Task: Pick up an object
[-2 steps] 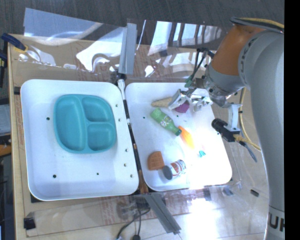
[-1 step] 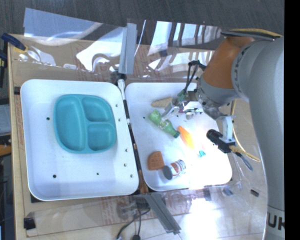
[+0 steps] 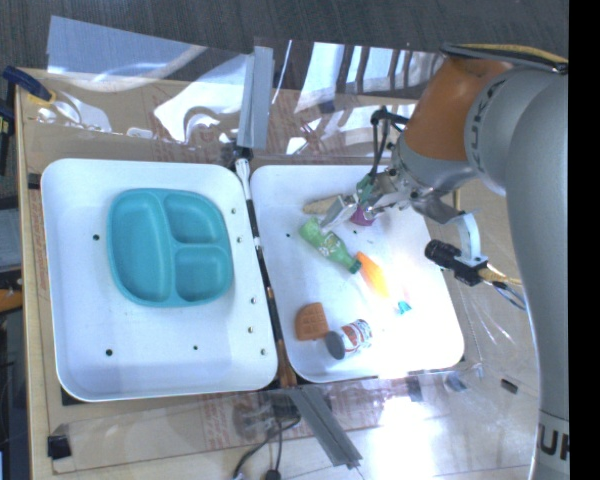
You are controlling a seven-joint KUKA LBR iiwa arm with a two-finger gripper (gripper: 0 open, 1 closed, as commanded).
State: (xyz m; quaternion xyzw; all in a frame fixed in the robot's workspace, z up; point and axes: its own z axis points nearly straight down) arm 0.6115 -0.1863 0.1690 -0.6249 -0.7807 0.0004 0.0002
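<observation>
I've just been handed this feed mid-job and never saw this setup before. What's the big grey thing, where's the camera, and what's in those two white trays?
The grey machine with the orange band is a robot arm reaching in from the right; its gripper hangs over the right bin. One fixed camera looks down at a slant. The left bin holds a teal divided plate. The right bin holds a green tube, an orange piece, a brown chunk and a small can. I cannot tell whether anything is gripped.
</observation>
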